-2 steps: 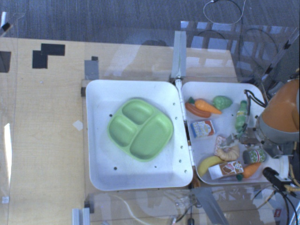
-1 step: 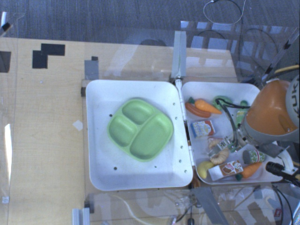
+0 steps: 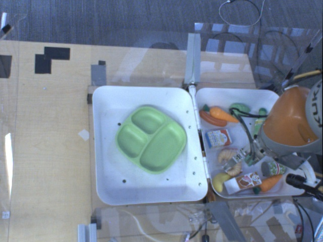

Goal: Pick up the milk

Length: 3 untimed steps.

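Milk (image 3: pixel 219 137) is a small carton lying flat in the right bin (image 3: pixel 237 94), just right of the divider between the two bins, about mid-height of that bin. Its long axis runs roughly left-right with a slight tilt, right end a bit higher; blue band along its lower-left edge, red-orange print on the face. Which end is the top can't be made out. Relative to the milk: an orange carrot (image 3: pixel 222 115) sits just above it, with a red-orange piece beside the carrot nearer the divider; green items (image 3: pixel 240 107) lie up and to the right. Below the milk there's a tan, lumpy food piece (image 3: pixel 228 156), then a yellow lemon-like item (image 3: pixel 218 182) and a white-and-red carton (image 3: pixel 245 181) lying flat, with a second carrot (image 3: pixel 271 182) to the right of that carton. Gripper (image 3: pixel 251 154) hangs down-right of the milk, apart from it, under the arm's orange band (image 3: pixel 287 117). Can't tell how its tips stand; they're tiny and lost in clutter, nothing visibly between them. The left bin (image 3: pixel 108 185) sits left of the milk across the divider and holds a green divided plate (image 3: pixel 151 139).
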Motion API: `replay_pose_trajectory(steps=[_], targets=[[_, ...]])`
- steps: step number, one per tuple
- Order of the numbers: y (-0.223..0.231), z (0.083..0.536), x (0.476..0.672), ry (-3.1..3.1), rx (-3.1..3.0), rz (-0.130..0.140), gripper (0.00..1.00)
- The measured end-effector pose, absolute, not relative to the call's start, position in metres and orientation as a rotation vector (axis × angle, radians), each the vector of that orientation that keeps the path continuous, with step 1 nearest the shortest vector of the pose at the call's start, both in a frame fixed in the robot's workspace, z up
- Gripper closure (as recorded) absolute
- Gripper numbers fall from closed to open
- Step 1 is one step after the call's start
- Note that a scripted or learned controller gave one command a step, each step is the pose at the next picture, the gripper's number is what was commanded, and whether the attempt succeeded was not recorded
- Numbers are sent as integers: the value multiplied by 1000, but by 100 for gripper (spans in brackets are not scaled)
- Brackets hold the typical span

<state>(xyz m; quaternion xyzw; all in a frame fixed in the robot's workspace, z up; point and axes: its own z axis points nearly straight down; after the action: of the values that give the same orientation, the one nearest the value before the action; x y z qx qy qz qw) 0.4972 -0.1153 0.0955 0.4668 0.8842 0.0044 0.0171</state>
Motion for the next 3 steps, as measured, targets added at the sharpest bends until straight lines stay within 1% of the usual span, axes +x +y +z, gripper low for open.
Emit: replay_pose_trajectory(steps=[1,2,3], targets=[[-122,107,492,2641,1672,10,0],[-129,95,497,2933,1048,18,0],[-149,95,522,3045,679,9,0]])
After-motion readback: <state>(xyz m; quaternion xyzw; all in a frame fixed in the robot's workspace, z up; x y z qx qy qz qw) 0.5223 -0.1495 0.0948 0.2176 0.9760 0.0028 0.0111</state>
